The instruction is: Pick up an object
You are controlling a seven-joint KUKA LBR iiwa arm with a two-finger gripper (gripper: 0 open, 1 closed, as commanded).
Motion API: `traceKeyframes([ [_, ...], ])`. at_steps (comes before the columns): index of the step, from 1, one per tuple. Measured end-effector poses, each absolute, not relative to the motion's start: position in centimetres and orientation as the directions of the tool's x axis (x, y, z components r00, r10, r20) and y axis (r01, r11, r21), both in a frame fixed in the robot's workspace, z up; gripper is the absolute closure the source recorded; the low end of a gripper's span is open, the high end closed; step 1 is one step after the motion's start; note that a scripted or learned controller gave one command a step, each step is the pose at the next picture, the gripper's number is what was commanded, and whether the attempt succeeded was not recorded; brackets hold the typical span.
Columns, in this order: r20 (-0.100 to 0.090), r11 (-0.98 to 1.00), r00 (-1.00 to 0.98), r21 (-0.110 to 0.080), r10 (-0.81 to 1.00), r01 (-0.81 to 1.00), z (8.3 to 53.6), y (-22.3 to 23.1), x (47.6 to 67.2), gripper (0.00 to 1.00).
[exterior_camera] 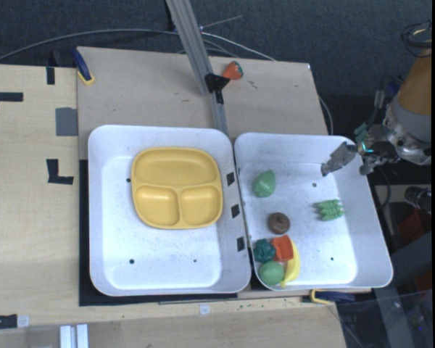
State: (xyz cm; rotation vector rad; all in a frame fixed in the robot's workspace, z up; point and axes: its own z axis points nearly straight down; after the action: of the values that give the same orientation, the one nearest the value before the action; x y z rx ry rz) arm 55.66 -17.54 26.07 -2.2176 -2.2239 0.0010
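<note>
The right bin [348,263] holds several toy foods. A green lumpy piece [264,183] lies near its left wall, a brown ring [278,222] sits in the middle, and a green leafy piece [328,209] lies to the right. In the front left corner a dark green piece [264,251], an orange block [283,247], a yellow banana [293,268] and a light green ball [272,272] are bunched together. My gripper [351,162] hangs over the bin's back right part, above and behind the leafy piece, open, with nothing between its fingers.
The left bin [109,216] holds a yellow divided plate [177,187]. A grey pole [192,35] slants down to the bins' back edge, with an orange clip [233,69] beside it. Cables run along the bench's far side.
</note>
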Motion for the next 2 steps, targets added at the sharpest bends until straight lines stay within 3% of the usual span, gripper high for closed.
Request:
traceKeyframes([
  [1,0.000,0.002,-0.002,-0.001,1.000,1.000,26.1,-17.5,55.7,0.00],
  [2,0.001,0.000,0.000,-0.007,1.000,1.000,20.4,-17.9,54.7,0.00],
])
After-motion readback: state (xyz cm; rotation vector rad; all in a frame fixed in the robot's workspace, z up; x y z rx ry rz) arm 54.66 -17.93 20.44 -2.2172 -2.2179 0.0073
